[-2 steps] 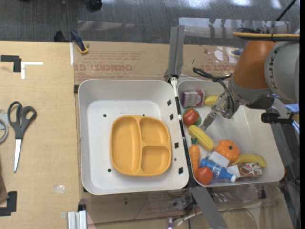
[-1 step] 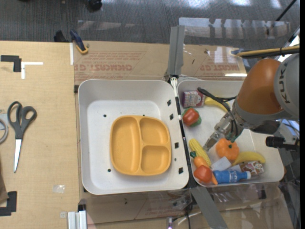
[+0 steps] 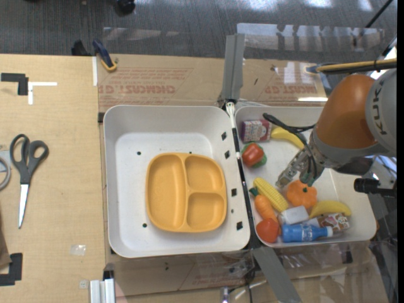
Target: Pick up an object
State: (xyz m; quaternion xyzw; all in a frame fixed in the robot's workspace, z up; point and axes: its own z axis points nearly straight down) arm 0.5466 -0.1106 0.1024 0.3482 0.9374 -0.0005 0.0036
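A: left side?
B: scissors [image 3: 25,163] on the bench [image 3: 57,232]. left bin [image 3: 120,169] holds a yellow tray [image 3: 187,192], three compartments
A: right bin [image 3: 363,229]?
B: juice box [image 3: 254,130], pepper [image 3: 253,155], corn [image 3: 271,194], carrot [image 3: 264,207], tomato [image 3: 267,230], blue bottle [image 3: 306,233], two bananas [image 3: 287,136], orange [image 3: 302,195]
A: gripper [image 3: 298,171]?
B: low in the right bin, just above the orange, beside the corn. fingers slightly apart, nothing between them
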